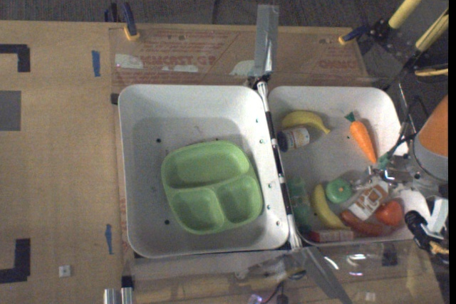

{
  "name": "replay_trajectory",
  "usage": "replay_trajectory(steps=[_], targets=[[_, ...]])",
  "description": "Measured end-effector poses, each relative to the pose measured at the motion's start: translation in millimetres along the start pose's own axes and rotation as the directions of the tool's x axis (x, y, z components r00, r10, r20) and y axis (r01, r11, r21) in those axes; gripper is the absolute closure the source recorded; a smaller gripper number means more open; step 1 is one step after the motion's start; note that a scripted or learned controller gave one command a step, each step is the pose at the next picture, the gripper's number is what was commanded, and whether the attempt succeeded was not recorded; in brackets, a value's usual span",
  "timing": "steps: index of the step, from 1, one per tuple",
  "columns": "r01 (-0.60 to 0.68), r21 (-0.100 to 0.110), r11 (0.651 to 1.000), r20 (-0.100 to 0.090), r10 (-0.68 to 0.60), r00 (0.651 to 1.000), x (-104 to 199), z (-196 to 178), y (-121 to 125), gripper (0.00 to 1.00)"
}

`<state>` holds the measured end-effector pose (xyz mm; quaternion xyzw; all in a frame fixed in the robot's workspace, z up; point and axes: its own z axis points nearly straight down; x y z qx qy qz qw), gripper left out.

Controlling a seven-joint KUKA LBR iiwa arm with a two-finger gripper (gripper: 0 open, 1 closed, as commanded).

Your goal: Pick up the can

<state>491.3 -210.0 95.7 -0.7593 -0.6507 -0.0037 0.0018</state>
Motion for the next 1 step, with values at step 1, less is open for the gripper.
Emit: replay_trajectory(steps=[1], targets=[[-0.004,-0.004,1.000,0.006,0.004,1.000,-3.0,-10.0,0.5,1.00]])
